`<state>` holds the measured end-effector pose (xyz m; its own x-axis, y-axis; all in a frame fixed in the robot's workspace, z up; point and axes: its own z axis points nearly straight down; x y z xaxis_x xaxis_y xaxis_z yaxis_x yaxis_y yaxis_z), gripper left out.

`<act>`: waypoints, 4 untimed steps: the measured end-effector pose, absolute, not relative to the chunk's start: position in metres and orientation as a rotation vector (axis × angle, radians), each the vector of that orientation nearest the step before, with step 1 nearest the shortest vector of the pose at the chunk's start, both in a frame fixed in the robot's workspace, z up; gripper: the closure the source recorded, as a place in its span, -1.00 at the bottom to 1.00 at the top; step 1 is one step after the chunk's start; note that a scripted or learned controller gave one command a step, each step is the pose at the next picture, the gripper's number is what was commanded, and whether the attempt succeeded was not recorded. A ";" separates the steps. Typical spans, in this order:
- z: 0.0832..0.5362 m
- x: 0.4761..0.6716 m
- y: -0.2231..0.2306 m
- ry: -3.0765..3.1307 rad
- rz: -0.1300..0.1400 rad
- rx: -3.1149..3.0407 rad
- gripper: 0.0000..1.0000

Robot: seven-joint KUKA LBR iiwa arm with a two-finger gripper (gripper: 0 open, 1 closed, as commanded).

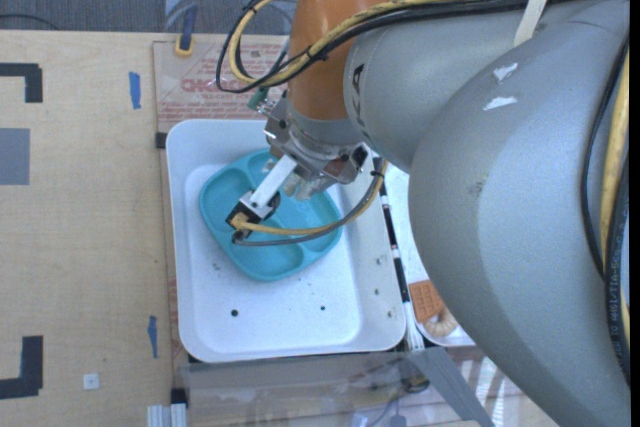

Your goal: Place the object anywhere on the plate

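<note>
- Looking down, I see the gripper [312,173] hanging over the turquoise divided plate [225,205], which lies in the view's left white bin [290,325].
- I cannot tell whether the gripper is apart, together or clamped on anything.
- An orange-and-pale object [436,312] lies in the right bin [452,337], partly hidden by the arm [500,165].

Pale wooden bench [80,215]. Centre: white bin [290,325] resting on a brown printed sheet [215,80]; a second bin's rim [452,337] just right of it. Left: black corner marks [28,80], grey patch [12,155], blue tape strips [134,90].
</note>
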<state>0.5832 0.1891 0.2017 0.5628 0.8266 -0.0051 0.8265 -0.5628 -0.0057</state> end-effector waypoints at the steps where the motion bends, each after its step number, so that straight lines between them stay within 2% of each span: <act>1: 0.237 0.652 0.180 -1.202 0.004 -2.903 1.00; 2: 0.205 0.590 0.195 -0.725 0.005 -3.056 1.00; 3: 0.325 0.619 0.220 -0.393 -0.002 -3.118 1.00; 4: 0.107 0.595 0.228 -0.318 -0.008 -3.116 1.00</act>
<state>0.5952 0.2279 0.1075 0.9794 0.2020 0.0063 0.2020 -0.9793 -0.0088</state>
